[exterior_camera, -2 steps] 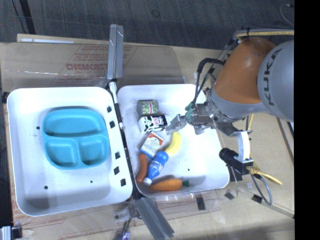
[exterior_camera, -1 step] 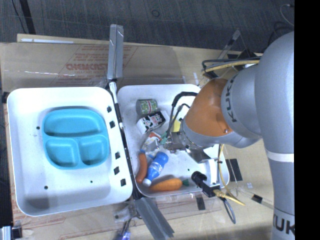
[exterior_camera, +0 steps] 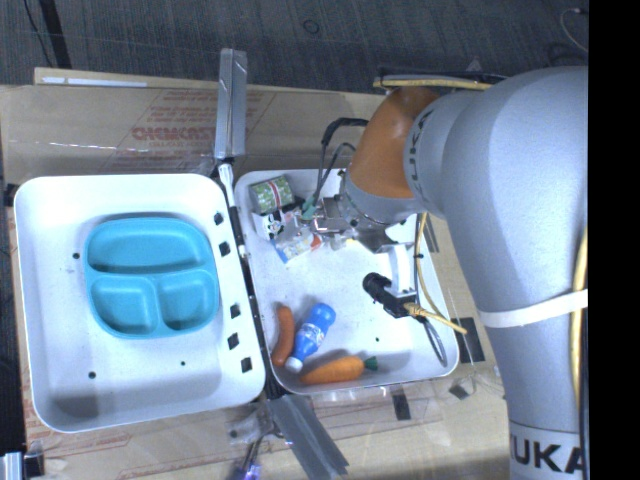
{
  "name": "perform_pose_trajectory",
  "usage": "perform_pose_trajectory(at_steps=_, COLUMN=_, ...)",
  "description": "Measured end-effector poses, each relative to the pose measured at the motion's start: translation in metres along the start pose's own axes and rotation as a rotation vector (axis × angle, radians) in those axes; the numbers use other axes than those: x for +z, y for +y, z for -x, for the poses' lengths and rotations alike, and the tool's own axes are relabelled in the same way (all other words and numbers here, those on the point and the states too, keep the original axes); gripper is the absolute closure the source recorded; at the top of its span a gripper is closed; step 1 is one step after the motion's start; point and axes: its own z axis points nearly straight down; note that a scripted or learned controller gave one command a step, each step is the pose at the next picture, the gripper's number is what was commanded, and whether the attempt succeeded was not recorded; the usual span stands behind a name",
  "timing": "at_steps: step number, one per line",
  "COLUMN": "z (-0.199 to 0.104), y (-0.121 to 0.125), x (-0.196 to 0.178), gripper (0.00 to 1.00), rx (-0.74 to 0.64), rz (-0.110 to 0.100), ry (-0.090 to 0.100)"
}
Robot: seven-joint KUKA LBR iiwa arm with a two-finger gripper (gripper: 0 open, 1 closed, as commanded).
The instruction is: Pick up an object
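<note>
Camera view, from above at a slant. At the left stood a shallow white plastic bin [exterior_camera: 40, 298] bearing a blue moulded tray with three compartments [exterior_camera: 150, 273]. The neighbouring shallow white bin [exterior_camera: 345, 283] held the loose objects. At its 7 o'clock corner lay a brown-orange sausage-shaped toy [exterior_camera: 284, 332], just beside a small blue bottle with a white cap [exterior_camera: 310, 332]. Both had their long axes running roughly from 6 to 12 o'clock, the bottle leaning toward 1. An orange toy carrot with a green tip [exterior_camera: 335, 370] lay crosswise below them, at about 6 o'clock.

At the bin's 11 o'clock corner sat a small green-and-white printed can or packet [exterior_camera: 271, 194]. The gripper [exterior_camera: 297, 230] was low in the bin just beside it, so this object lay at about 11 o'clock from the gripper. It seemed the likeliest candidate for the pick, with its long axis tilted toward 2 o'clock. A pale bluish-white scrap [exterior_camera: 297, 249] lay at the gripper's 6 o'clock, close or touching; which could not be told.

How far the gripper stood open, and whether it had hold of anything, could not be told. At the right the grey arm with its orange band [exterior_camera: 500, 168] reached in from 3 o'clock.
</note>
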Motion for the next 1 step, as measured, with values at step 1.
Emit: perform_pose_trajectory(at_steps=1, z=-0.0008, y=0.0464, x=0.0064, gripper=0.00, rx=-0.381, rz=-0.018, ry=0.001)
